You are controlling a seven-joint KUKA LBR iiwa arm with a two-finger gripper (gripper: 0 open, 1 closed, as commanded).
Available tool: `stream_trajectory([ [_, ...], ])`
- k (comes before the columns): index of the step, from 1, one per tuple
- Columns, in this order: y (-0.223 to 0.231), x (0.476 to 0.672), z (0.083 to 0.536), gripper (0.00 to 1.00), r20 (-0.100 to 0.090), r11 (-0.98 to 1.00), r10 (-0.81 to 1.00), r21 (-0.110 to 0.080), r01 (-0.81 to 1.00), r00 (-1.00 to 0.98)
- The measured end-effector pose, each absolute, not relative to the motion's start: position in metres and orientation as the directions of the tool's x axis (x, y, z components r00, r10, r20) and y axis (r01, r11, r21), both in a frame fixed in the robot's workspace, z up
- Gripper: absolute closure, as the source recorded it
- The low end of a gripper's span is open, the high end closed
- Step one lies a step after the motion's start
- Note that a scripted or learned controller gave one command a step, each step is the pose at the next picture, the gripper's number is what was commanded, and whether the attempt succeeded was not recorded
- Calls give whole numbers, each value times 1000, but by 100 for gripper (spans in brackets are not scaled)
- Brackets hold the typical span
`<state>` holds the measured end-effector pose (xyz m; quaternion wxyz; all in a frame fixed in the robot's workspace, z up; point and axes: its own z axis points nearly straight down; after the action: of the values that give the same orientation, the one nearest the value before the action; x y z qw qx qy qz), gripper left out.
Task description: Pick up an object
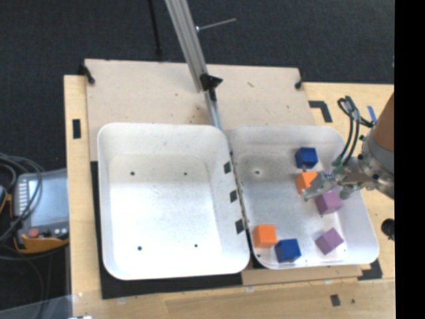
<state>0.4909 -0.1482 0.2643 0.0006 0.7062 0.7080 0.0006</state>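
So we're looking down at the bench (279, 88), a pale wooden top that's carrying two shallow white bins side by side. The left bin (116, 145) is taking up the bench's left half, the right bin (265, 145) is sitting against it on the right. A slanted metal rail (186, 35) is running from the top down to the bench's back edge, where the two bins are meeting.

The arm (382, 145) is reaching in over the right bin's right edge, with its gripper (325, 186) hanging low around the middle-right of that bin. We honestly can't tell how the tool is set, it's just too blurry and crowded there.

All the cubes are sitting in the right bin. A blue cube (306, 157) is sitting toward the back right. An orange cube (305, 181) is just in front of it, right beside the gripper's tip. A purple cube (327, 203) is sitting right under the gripper, looks like touching it. Another purple cube (329, 241) is near the front right corner. Along the front edge we're seeing a second blue cube (287, 250) and a second orange cube (265, 235) close together
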Motion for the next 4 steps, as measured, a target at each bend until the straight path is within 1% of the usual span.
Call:
stream_trajectory([
  [1,-148,491,264,0,0,-1,1000,3,1000,1],
  [2,-146,494,221,0,0,-2,1000,-4,1000,2],
  [3,-153,496,177,0,0,-1,1000,-4,1000,1],
  [4,-146,492,131,0,0,-2,1000,-4,1000,2],
])
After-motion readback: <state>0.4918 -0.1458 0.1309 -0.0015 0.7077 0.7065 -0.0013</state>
